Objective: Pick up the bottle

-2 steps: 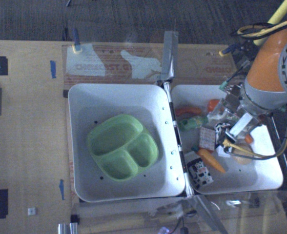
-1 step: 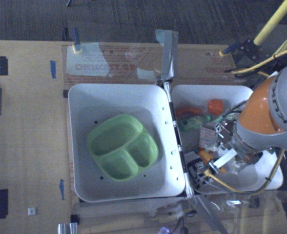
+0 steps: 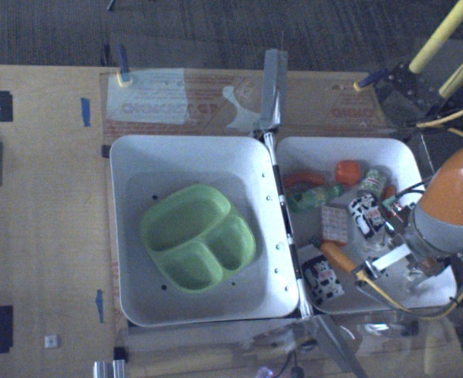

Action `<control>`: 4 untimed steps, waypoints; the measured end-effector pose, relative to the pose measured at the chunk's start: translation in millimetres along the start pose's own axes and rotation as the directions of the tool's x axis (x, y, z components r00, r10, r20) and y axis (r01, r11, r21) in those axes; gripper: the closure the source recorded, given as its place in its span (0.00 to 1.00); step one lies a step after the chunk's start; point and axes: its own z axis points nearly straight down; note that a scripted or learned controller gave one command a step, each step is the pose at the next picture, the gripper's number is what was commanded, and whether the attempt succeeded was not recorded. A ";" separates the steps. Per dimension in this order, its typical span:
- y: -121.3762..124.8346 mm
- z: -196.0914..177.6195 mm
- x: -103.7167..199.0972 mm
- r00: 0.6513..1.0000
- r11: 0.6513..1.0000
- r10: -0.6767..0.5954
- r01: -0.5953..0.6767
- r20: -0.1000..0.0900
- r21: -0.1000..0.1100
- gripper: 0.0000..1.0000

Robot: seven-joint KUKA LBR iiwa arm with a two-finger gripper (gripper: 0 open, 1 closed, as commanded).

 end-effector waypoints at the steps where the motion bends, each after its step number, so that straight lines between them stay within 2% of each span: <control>1: 46.8 -100.7 -30.1 0.986 0.986 0.170 -0.170 0.002 0.001 0.00; 2: -65.2 -98.3 43.0 0.997 0.997 0.073 -0.073 0.003 0.004 0.00; 3: -38.1 -90.0 44.1 0.978 0.978 0.207 -0.207 0.002 0.000 0.00; 4: 14.7 -69.5 -10.3 0.933 0.933 0.360 -0.360 0.004 0.003 0.00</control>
